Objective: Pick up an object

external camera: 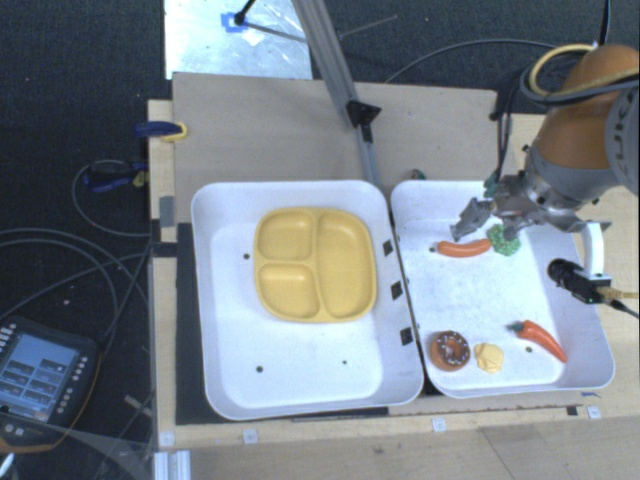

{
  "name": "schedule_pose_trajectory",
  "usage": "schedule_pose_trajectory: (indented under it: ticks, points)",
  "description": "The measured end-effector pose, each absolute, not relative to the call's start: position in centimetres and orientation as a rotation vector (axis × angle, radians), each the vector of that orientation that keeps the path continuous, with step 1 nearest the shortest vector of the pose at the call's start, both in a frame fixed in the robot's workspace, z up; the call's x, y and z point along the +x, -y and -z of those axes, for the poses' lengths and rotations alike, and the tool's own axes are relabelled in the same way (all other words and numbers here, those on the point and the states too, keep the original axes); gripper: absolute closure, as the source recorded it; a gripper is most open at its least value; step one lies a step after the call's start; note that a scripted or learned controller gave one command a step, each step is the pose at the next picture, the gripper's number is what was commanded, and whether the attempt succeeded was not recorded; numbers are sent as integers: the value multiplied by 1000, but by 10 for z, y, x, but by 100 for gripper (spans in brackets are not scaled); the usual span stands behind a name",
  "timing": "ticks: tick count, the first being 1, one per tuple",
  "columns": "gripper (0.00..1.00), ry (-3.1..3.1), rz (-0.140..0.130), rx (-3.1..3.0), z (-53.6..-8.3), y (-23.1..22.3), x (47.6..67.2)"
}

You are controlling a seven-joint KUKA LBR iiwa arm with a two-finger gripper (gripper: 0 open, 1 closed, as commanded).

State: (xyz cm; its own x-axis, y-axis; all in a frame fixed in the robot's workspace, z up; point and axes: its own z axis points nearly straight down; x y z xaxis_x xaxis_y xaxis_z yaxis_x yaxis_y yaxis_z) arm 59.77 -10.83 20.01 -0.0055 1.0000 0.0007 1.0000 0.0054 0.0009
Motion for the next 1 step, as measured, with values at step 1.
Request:
schedule_pose_trajectory:
  ticks: [1]
  points:
    - [0, -2225, -3, 2218, -200, 108, 598]
